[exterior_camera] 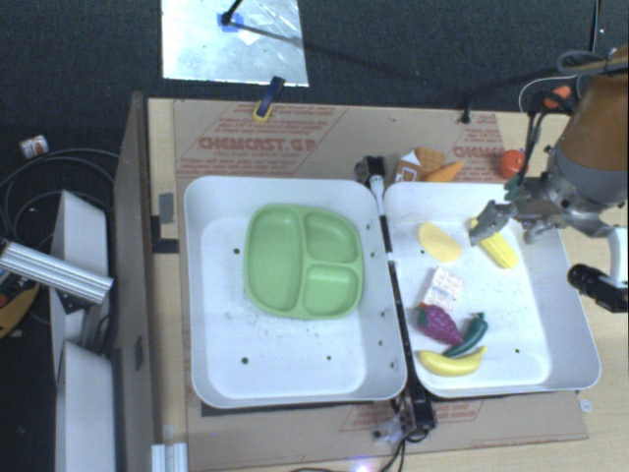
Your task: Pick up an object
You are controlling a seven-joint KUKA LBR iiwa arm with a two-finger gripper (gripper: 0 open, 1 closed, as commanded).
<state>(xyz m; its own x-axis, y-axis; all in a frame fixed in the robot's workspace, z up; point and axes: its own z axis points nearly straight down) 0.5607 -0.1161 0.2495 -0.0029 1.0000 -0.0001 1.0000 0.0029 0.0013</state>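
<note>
Objects: the right bin [565, 362] holds the loose toy foods, any of which may be picked up.
Corn: a yellow corn cob [500, 251] lies near the bin's upper right, just under the hand.
Lemon: a pale yellow oval piece [439, 242] sits left of the corn, apart from it.
Packet: a small white and red packet [444, 288] lies in the bin's middle.
Grapes: a purple bunch [438, 324] rests just below the packet, touching a dark green pepper [473, 329] on its right.
Banana: a yellow banana [451, 362] lies near the bin's front wall.
Hand: the hand [488, 226] hangs over the upper part of the right bin, right by the corn; whether it is released or clenched I cannot tell.
Left bin: the left bin [221, 362] carries a green divided plate [302, 262].
Surface: a carrot [441, 172] and an orange ball [512, 161] lie on the cardboard-covered surface [295, 141] behind the bins.
</note>
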